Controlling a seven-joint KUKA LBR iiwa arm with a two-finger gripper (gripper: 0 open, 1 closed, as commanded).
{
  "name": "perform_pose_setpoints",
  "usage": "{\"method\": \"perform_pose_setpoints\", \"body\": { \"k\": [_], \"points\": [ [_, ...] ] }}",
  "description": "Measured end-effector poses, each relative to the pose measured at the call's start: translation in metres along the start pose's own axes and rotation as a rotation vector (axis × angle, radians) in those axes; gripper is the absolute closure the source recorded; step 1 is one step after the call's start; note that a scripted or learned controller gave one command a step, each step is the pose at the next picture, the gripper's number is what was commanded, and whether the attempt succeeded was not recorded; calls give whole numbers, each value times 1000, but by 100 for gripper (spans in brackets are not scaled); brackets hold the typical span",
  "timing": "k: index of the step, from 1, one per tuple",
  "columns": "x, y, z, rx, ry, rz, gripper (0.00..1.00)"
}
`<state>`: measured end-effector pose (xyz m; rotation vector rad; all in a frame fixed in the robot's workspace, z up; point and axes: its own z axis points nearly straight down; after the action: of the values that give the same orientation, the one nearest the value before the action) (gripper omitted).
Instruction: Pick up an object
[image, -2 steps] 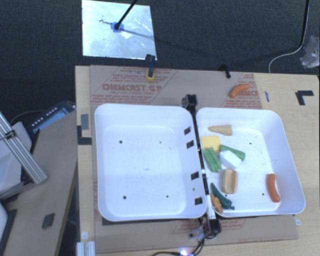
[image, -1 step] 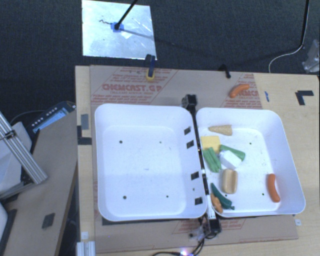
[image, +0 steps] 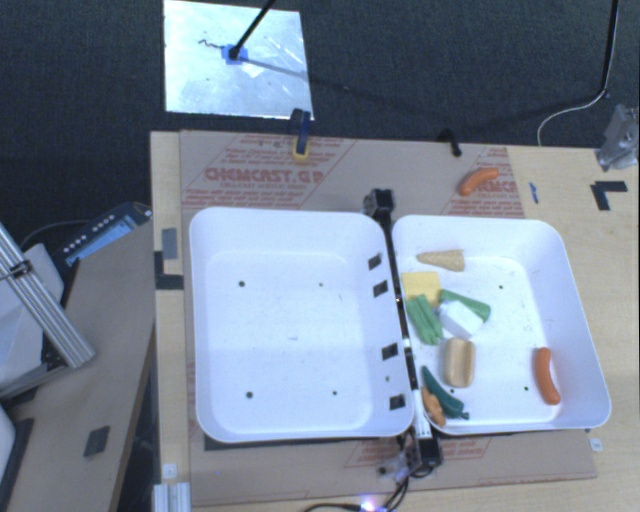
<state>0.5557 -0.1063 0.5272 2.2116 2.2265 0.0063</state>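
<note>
The right bin (image: 570, 290) holds several small toy foods. A tan wedge (image: 441, 260) lies near its far side, with a yellow block (image: 420, 286) just below it. Green pieces (image: 425, 318) and a white piece (image: 458, 322) cluster in the middle, beside a tan bun (image: 459, 361). An orange sausage (image: 546, 375) lies alone at the near right. A green and orange piece (image: 438, 398) rests against the near left corner. A pale grey part of my gripper (image: 620, 135) pokes in at the right edge, high up and far from the bin's objects.
The left bin (image: 215, 300) sits beside the right one, with a black hinge strip (image: 395, 300) between them. Another orange sausage (image: 479, 181) lies on the board behind the right bin. A yellow and blue clamp (image: 299, 135) stands at the board's far edge.
</note>
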Motion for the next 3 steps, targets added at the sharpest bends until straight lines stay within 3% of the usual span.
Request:
{"method": "perform_pose_setpoints", "body": {
  "k": [1,2,3],
  "points": [
    [44,-42,-9,1,1,-1,100],
    [113,-20,99,13,1,-5,100],
    [169,-49,-15,-9,4,-5,100]
  ]
}}
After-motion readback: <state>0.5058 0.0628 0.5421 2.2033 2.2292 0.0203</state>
